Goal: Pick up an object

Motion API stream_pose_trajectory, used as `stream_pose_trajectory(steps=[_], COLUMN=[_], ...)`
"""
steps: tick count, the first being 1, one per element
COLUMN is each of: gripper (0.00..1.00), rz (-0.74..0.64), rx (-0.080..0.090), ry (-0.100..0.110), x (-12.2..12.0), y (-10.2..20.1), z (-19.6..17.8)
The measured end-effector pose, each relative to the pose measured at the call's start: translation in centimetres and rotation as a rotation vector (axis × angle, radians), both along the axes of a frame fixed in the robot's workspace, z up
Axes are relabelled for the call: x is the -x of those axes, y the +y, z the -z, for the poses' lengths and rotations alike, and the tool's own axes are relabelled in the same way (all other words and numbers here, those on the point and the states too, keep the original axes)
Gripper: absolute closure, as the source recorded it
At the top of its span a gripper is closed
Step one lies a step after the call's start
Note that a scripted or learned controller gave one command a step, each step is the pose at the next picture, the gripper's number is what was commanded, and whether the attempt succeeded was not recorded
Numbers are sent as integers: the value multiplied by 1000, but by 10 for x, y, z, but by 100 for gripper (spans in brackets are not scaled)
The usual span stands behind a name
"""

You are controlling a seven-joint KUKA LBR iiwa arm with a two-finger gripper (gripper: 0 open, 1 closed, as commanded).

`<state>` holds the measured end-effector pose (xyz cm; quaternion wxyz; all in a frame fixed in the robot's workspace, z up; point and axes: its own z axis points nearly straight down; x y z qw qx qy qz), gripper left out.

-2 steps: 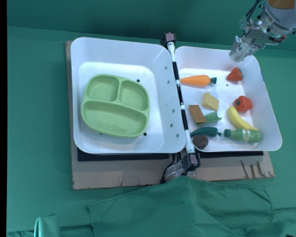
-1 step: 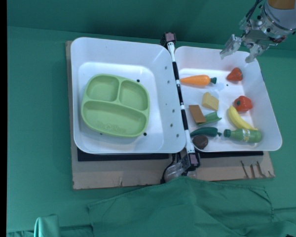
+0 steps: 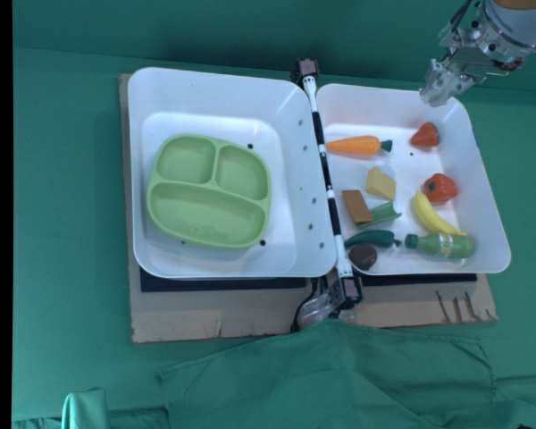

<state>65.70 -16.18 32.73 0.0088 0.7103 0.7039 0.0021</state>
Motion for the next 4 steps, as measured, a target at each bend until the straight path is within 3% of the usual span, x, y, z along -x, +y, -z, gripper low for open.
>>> stream_pose_trajectory(steps=[1, 2, 3, 4], gripper=[0, 100, 0, 100], rz=[1, 3, 4, 6], rx=[0, 3, 4, 7], ry=[2, -6, -5, -12], x=[0, -1, 0, -1], y=[0, -1, -2, -2], z=[1, -14, -13, -27])
